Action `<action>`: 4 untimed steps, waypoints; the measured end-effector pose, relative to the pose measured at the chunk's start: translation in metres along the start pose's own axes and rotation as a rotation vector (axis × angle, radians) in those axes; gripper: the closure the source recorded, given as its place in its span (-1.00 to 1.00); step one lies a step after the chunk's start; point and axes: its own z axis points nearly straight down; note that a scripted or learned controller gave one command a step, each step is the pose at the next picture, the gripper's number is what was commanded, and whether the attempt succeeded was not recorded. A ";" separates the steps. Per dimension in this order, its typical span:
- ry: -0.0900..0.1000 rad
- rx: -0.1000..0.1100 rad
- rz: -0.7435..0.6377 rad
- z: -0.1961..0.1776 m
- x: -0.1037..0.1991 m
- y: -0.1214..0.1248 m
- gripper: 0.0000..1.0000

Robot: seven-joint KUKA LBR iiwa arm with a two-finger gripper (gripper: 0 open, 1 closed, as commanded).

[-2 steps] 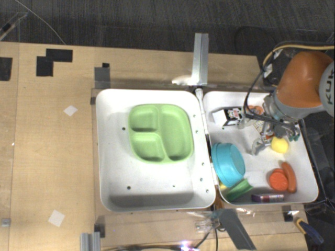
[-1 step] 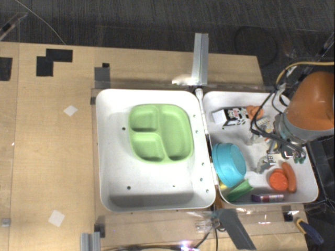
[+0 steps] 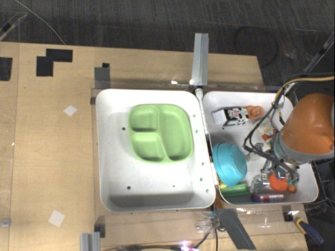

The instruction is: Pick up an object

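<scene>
Orange toy (image 3: 279,182) right of the blue bowl (image 3: 229,163) sits under my gripper (image 3: 276,177), grip unreadable; next, I judge, a clean lift.

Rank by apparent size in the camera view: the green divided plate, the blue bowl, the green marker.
1. green divided plate, by far the largest.
2. blue bowl, tilted on its side.
3. green marker, smallest, partly tucked beside the bowl.
</scene>
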 end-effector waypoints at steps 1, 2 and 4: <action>-0.021 0.003 -0.007 -0.014 -0.007 0.001 1.00; 0.000 0.001 0.068 -0.123 -0.083 -0.047 1.00; -0.001 0.001 0.076 0.000 -0.156 -0.056 -1.00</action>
